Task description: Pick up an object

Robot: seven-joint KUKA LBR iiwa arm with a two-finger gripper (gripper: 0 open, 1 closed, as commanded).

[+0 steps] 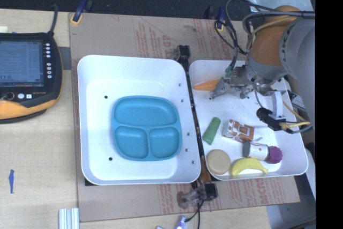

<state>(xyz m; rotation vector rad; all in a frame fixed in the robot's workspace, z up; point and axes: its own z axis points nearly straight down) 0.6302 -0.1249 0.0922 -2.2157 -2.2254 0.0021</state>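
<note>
In the right shallow white bin (300, 169), the two-finger gripper (224, 88) sits beside a tapered orange carrot-shaped piece (206, 85); grip state indeterminate.

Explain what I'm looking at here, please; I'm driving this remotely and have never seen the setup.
One fixed camera looks down at a slant on a bench. The grey and orange robot arm reaches in from the right; its end effector hangs low over the back of the right bin, beside an orange carrot. I cannot see anything between its fingers. That bin also holds a green stick, a brown packet, a round tan lid, a banana and a tube with a purple end. The left bin holds a blue divided plate. A control tablet lies at far left.
</note>
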